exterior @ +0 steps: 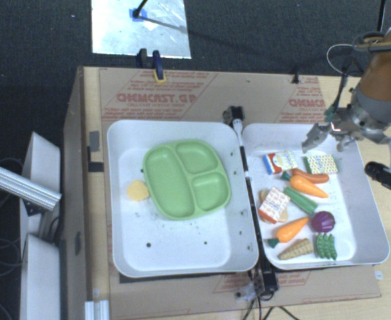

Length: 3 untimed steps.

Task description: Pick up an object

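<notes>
My gripper [328,139] hangs over the far end of the right bin [368,212], just beyond a patterned card [320,163]. Its fingers [313,139] are spread open with nothing between them. Below it in that bin lie several toy foods: a small packet [280,161], two carrots [308,184] [292,229], a green cucumber [300,200], a cracker box [274,205], a purple onion [323,221], a waffle cone [296,248] and green peas [326,245].
The left bin [125,245] holds a green divided plate [188,179] and a small yellow round piece [138,191] beside it. A raised rim [248,199] separates the two bins. Cables and a black fitting [382,173] sit at the right edge.
</notes>
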### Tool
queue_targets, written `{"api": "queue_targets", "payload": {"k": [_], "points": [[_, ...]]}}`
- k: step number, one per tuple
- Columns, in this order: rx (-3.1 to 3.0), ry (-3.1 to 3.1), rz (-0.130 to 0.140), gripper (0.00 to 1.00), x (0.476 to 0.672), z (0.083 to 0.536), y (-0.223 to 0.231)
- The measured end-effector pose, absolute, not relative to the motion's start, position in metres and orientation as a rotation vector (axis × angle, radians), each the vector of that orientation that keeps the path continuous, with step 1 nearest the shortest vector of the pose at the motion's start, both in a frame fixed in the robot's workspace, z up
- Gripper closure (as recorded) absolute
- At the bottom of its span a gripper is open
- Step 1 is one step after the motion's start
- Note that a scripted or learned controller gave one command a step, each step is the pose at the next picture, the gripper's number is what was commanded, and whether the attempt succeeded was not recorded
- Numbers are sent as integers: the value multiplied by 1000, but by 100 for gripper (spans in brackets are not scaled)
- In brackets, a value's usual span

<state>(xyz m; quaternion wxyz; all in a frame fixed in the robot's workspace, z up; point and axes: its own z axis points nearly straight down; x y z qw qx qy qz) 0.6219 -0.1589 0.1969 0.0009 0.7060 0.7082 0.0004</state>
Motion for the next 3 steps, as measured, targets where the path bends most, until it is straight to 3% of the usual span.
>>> {"api": "queue_targets", "payload": {"k": [1,2,3], "points": [[2219,2221,1,0,589,84,-181],[2215,2221,3,100,590,95,-181],[2211,2227,10,100,632,187,-69]]}}
